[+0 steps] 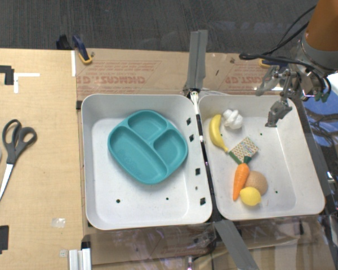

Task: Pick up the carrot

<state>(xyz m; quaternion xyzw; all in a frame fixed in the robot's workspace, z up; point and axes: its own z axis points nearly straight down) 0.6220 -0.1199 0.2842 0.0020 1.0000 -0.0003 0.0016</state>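
At the far left of the frame a pair of scissors (12,145) lay on the wooden bench, well apart from the work. Moving right, the left bin (96,207) held a teal divided plate (148,146) near its middle.

In the right bin (304,184), toward the lower centre-right of the frame, the carrot (240,180) lay on the bin floor, its green top up near a small patterned packet (244,149) and its tip pointing down. It touched a tan round piece (258,181) on its right, and a lemon (250,196) sat just below that. A banana (215,131) and a small white object (232,118) lay above, near the bin's upper left corner.

At the upper right of the frame the gripper (277,112) hung over the bin's upper right part, well apart from the carrot, with nothing between its fingers. Whether the jaws were open or closed could not be told from this angle.

Judged from this, none of the task looked done: the carrot was untouched, and the approach, descent, grasp and lift all remained.
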